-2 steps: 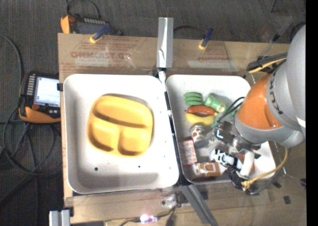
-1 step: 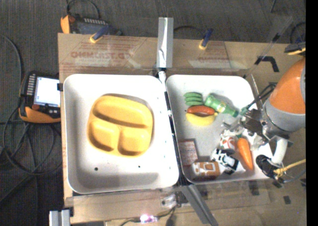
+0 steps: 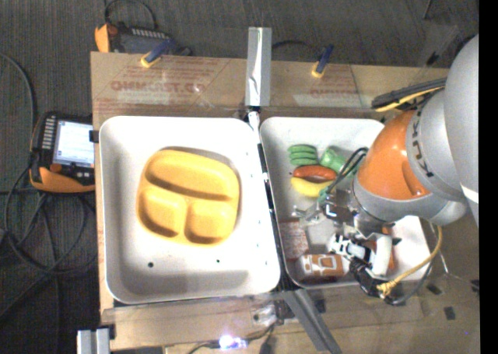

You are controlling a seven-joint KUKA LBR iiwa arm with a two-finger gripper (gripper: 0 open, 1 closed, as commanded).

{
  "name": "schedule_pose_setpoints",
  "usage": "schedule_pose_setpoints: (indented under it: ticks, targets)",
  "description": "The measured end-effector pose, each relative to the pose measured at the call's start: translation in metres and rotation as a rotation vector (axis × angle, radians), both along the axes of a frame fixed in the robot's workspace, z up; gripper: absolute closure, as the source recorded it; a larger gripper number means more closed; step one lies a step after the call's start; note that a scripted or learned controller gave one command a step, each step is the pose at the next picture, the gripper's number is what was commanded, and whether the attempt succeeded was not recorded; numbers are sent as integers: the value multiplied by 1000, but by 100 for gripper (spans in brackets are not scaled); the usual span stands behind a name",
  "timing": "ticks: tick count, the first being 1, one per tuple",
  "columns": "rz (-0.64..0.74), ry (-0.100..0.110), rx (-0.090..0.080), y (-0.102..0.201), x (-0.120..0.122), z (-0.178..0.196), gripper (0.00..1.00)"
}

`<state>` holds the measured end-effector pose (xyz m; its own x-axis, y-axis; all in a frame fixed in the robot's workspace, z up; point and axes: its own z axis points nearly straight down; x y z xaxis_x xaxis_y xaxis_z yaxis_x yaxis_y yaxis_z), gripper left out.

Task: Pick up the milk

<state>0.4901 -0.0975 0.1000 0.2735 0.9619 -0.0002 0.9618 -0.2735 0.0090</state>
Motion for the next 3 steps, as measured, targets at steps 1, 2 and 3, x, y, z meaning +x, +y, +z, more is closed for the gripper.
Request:
schedule_pose_setpoints:
  ticks: [1, 2, 3]
  targets:
    - [52, 6, 27, -42, -1, -11, 0]
    - [-79, 14, 2, -3, 36, 20, 0]
    - [-63, 14, 2, 74, 5, 82, 0]
